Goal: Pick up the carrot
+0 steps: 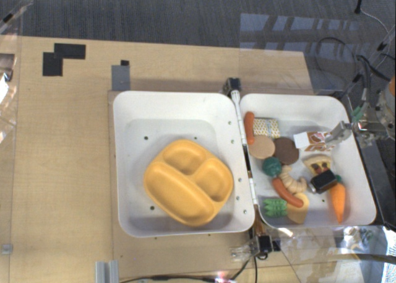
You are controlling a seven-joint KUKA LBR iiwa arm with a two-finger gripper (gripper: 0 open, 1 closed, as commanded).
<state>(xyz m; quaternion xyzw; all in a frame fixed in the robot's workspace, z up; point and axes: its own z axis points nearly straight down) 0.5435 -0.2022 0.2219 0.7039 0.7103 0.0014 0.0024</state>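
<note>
Left white bin [124, 170]: holds a yellow divided plate [189, 181] at its centre. Right white bin [346, 111]: holds small toy foods. Carrot [338, 201]: orange, lying in the right bin's near right corner, just beside a black block [323, 182]. Gripper [339, 132]: at the right bin's right edge, above a white-and-red packet [314, 140]; whether open or closed cannot be told. Green broccoli piece [271, 166]: mid-bin.
</note>
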